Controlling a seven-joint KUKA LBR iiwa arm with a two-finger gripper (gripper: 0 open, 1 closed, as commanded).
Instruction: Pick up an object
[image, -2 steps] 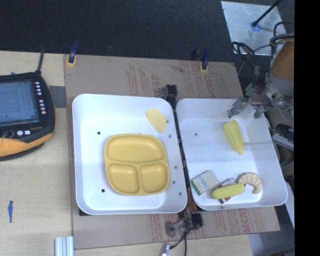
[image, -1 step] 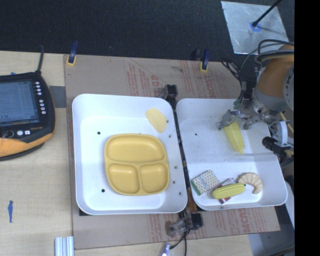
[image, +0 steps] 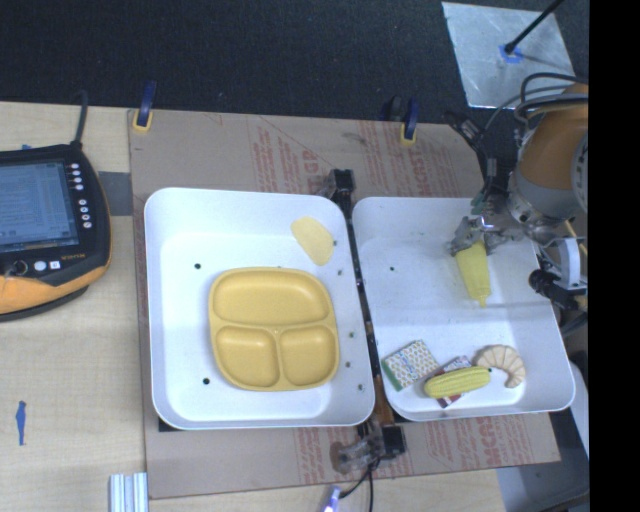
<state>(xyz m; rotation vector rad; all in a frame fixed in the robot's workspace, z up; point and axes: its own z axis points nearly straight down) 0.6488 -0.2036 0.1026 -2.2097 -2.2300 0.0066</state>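
So the arm is reaching into the right bin, and the claw sits right at the top end of a yellow corn cob that lies near the back of that bin. The cob points away from the claw toward the front of the bin, tilted a bit. It looks like the claw is touching or straddling the cob's upper end, but honestly I can't tell from this angle whether it's spread apart or clamped down, and I can't say it actually has the cob.

Other stuff in the right bin: a second corn cob at the front edge, with a croissant just beside it and a small patterned packet on its other side. The left bin has a yellow divided plate in the middle and a pale yellow slice behind it, near the wall shared with the right bin. There's a tablet controller on the tabletop, well apart from the left bin.

What could go wrong, my guess: the claw is at the very tip of the cob rather than its middle, so if it closes there, the round tapered end may squirt out or the cob may swing and drop on the lift. It's also close to the bin's back wall, so a nudge could just shove the cob along instead.
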